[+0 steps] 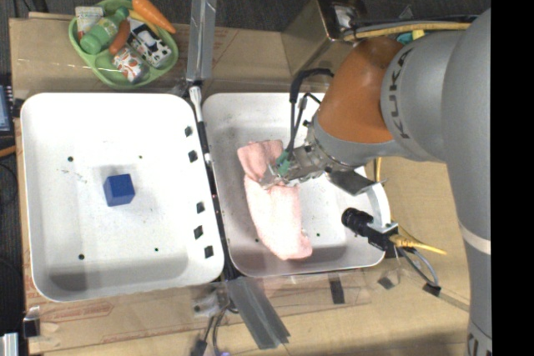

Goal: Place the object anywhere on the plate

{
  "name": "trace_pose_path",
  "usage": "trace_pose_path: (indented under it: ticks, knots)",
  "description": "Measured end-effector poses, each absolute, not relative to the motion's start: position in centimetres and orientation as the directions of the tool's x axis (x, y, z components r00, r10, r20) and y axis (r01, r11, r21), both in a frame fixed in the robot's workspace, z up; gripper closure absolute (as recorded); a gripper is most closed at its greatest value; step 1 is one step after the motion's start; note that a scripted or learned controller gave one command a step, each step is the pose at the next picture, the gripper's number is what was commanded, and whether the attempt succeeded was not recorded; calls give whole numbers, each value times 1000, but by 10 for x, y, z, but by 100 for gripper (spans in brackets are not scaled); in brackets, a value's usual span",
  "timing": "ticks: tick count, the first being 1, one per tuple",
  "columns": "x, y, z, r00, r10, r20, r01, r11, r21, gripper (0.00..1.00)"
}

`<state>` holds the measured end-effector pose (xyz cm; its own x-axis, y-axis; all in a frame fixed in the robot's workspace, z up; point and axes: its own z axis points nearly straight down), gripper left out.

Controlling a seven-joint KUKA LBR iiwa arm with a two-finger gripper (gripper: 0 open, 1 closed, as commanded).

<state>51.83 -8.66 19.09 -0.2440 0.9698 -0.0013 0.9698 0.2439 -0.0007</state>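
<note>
A small blue cube rests on the floor of the left bin, a little left of its middle. In the right bin lies a pale pink, flat, elongated thing that looks like the plate, running from the bin's upper left toward its front. My gripper hangs low over the upper part of that pink thing, far from the cube. The wrist hides what lies directly under it.
A green bowl of toy food, with a carrot, stands on the bench beyond the left bin. A grey divider and a row of black clips separate the bins. The arm's orange band covers the right bin's far right.
</note>
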Motion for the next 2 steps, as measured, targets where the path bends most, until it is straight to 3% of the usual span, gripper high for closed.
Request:
trace_pose_path:
  ticks: [1, 2]
  knots:
    - [520, -86, 231, -250, 968, 0, 968, 250, 0, 100]
    - [547, -39, 221, -613, 790, -2, 790, 613, 0, 100]
